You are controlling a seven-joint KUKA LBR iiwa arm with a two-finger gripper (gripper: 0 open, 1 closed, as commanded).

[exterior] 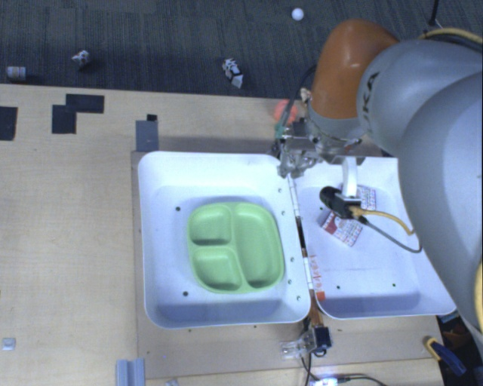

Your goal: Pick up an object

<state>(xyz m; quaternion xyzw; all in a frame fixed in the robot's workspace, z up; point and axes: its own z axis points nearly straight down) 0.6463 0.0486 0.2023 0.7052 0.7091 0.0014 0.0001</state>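
camera view: just the one angle, looking down at a slant on the desk (68,249) with two shallow white bins side by side

left bin (162,226): has a green plate (234,245) lying flat, pretty much in the middle of the bin floor

green plate: rounded square with three compartments, two smaller ones stacked on the left side and one long one on the right, and it's not touching the bin walls

right bin (377,279): has a red-and-white packet (343,230) lying in its upper left part, close to the wall it shares with the left bin. Robot hardware sits in front of part of it, so I can't make out its full outline

arm (430,113): big grey thing coming in from the right and covering the upper right of the right bin, with the orange band (343,68) up top

tool (290,164): hanging over the far end of the rims where the two bins meet. Honestly can't tell if it's apart or together, that spot is just a blur of metal bits

tool vs the objects: well apart from the green plate. The packet is near it, a bit lower and to the right in the view

desk extras: black patches (75,113) on the wood at upper left, plus a grey block (147,136) just beside the left bin's far left corner

floor (151,38): dark carpet past the far edge of the desk, with a small white ball (297,13) and a few tiny scraps lying around
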